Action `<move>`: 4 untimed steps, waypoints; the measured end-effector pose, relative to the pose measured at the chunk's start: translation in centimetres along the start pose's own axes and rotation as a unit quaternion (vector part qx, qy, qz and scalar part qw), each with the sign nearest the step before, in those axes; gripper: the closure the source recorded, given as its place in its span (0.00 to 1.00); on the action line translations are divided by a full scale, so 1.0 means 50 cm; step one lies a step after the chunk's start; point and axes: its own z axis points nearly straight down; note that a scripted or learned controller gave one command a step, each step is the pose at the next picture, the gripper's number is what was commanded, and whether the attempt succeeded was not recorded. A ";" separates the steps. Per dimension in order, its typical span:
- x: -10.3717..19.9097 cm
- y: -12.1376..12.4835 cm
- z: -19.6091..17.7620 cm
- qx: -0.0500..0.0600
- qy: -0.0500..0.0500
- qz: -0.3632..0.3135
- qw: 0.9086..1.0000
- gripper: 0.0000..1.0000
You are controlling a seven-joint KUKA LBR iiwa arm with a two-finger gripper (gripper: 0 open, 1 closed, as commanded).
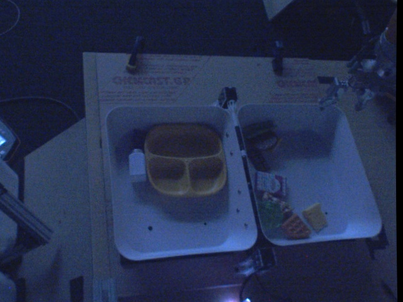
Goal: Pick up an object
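The scene is very dim. My gripper [345,93] hangs over the far right corner of the right bin [352,168], away from every object. In that bin a dark brown item [263,137] lies at the far left. A red and white packet [272,183], a green item [272,212], an orange waffle-like piece [295,226] and a yellow block [315,217] cluster along the near left. The left bin [119,219] holds a yellow divided plate [186,159] with a small white bottle [137,165] beside its left edge.
Both bins rest on a pale board [91,168] with two clamps [133,55] [277,56] at its far edge. A black clip [227,96] sits where the bins meet at the back. Dark equipment stands at the left edge of the view.
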 end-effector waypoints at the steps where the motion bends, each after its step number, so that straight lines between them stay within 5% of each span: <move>1: 0.001 0.004 -0.019 -0.007 -0.002 -0.001 1.000 0.00; 4: 0.021 0.008 0.344 -0.004 -0.001 -0.002 1.000 0.00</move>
